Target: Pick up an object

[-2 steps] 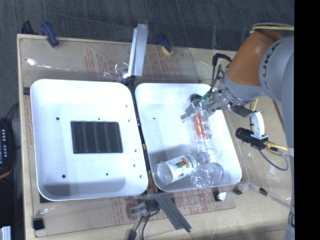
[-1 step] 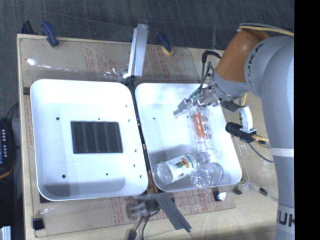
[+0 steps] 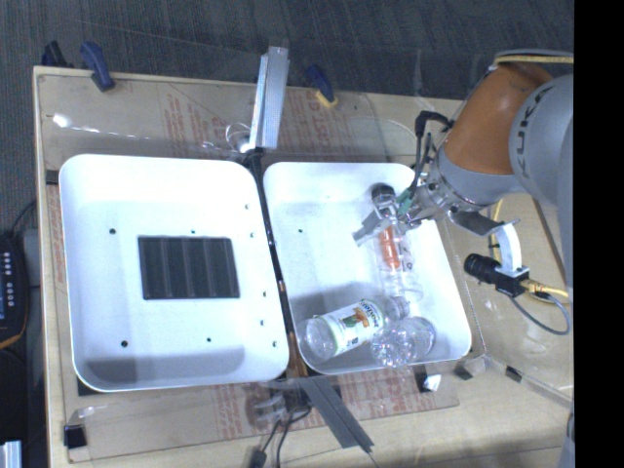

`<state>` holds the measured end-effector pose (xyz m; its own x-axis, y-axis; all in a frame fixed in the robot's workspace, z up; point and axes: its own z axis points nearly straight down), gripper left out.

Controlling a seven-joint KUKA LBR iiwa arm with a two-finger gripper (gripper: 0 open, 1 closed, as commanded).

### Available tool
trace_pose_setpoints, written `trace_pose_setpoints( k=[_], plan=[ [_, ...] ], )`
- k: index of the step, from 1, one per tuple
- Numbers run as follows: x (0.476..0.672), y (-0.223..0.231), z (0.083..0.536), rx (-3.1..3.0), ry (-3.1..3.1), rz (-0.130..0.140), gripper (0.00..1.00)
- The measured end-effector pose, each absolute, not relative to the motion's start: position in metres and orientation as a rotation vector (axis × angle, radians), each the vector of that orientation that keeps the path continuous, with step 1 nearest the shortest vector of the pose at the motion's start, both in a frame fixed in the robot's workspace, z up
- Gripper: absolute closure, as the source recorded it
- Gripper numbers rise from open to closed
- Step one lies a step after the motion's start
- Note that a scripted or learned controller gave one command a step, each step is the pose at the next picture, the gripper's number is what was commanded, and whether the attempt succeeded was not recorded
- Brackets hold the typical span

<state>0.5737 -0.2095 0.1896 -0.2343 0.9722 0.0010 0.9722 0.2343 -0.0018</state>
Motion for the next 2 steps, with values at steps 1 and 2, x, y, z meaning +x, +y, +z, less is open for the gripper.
trace_pose_setpoints(
  k=[1,2],
  plan=[
    [0.63,-0.21,0.135,-1.951,-2.46,0.002,0.0],
    [0.591,-0.209,0.195,-1.89,-2.508,0.001,0.0]
  ],
)
